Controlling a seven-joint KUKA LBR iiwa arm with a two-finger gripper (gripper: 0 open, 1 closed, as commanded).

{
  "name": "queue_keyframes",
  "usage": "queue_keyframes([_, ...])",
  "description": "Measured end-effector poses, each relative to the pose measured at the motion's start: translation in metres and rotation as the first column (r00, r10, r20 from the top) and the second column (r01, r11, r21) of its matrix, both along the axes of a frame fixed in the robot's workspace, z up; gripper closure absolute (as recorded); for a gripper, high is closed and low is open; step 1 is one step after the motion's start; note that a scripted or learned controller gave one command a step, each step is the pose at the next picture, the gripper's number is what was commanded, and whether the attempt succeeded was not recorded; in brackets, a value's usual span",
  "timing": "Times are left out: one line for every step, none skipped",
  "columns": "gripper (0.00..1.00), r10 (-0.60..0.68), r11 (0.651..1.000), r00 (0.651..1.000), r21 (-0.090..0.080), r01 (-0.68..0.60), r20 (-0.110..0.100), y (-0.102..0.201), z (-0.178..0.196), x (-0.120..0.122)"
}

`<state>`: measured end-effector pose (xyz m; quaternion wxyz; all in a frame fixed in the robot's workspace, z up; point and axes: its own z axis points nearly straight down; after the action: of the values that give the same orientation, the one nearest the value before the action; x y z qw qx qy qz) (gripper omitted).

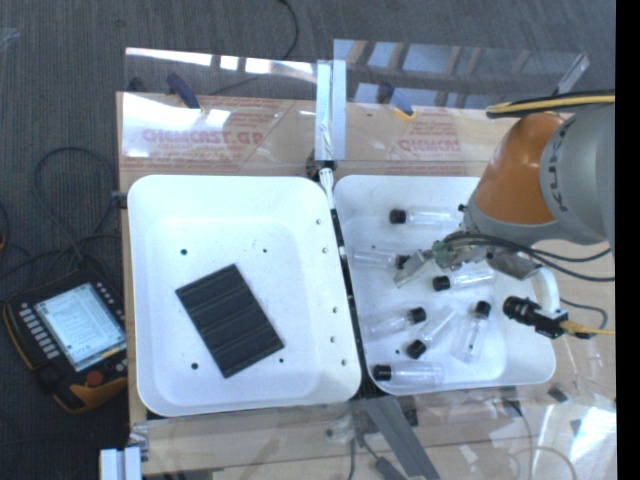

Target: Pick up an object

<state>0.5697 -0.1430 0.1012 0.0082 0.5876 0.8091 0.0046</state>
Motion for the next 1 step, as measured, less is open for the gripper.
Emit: queue_keyframes([0.0, 0.0, 1.0, 1.0, 0.0, 0.0, 0.0, 0.0, 0.0, 0.0])
